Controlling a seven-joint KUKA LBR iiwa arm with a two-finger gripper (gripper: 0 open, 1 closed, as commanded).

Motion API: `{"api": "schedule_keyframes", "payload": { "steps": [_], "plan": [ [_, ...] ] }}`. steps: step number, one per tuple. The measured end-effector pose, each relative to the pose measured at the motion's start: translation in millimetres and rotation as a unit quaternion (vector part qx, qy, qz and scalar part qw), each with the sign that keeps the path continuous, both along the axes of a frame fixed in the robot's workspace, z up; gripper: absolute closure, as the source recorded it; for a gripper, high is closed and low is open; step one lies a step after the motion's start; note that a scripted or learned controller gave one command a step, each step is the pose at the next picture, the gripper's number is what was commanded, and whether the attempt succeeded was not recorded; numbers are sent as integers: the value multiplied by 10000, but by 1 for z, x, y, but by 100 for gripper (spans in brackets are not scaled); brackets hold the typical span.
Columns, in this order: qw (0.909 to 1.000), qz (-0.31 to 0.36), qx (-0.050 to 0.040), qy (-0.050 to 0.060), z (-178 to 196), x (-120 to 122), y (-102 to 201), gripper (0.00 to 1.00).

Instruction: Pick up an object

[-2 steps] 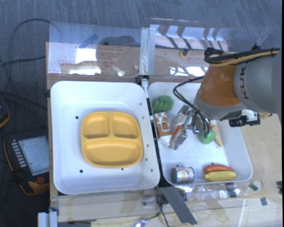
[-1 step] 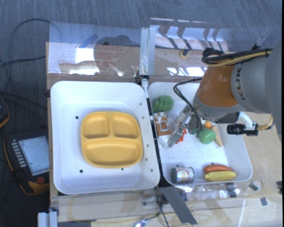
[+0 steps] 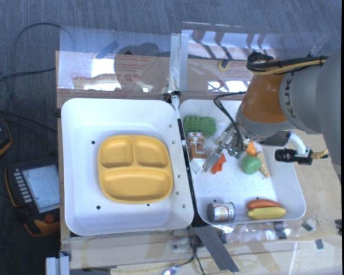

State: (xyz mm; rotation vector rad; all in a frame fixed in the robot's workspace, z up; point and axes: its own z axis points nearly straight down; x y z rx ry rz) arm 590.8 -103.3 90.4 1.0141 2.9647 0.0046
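The gripper (image 3: 218, 156) hangs low over the right bin (image 3: 286, 211), reaching in from the 3 o'clock side under the grey arm (image 3: 315, 96) and its orange band (image 3: 264, 99). Its two metal fingers (image 3: 211, 162) point toward 8 o'clock and seem to stand slightly apart, with nothing seen between them, though at this slant that is hard to make out for sure. An orange-red piece (image 3: 219, 164) lies just beside the fingertips, at their 4 o'clock, touching or nearly so; I cannot tell which.

Around the gripper the right bin bears several things. A green bumpy toy (image 3: 199, 124) sits at 11 o'clock from it, near the bin's far wall. A small brown and white box (image 3: 196, 144) lies at 9 o'clock, close against the divider between the bins. A green round fruit (image 3: 251, 164) rests at 3 o'clock, with a small orange piece (image 3: 251, 149) just above it. Toward 6 o'clock a metal can (image 3: 222, 212) lies on its side near the front wall, and at 5 o'clock a yellow banana (image 3: 267, 212) lies touching a red-orange thing (image 3: 262, 203).

The left bin (image 3: 80, 125) holds a yellow divided plate (image 3: 135, 168) with three compartments, well apart from the gripper at 9 o'clock.
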Motion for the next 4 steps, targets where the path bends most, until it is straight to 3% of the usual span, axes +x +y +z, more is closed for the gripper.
{"api": "schedule_keyframes", "payload": {
  "steps": [1, 2, 3, 4],
  "plan": [
    [9996, -275, -12, -44, 0, -17, 6, 0],
    [9662, -2578, 16, -34, 0, -20, 9, 0],
    [9664, -2570, 5, -41, 11, -19, 9, 100],
    [9561, -2929, -9, 41, 132, 18, 65, 100]
  ]
}}
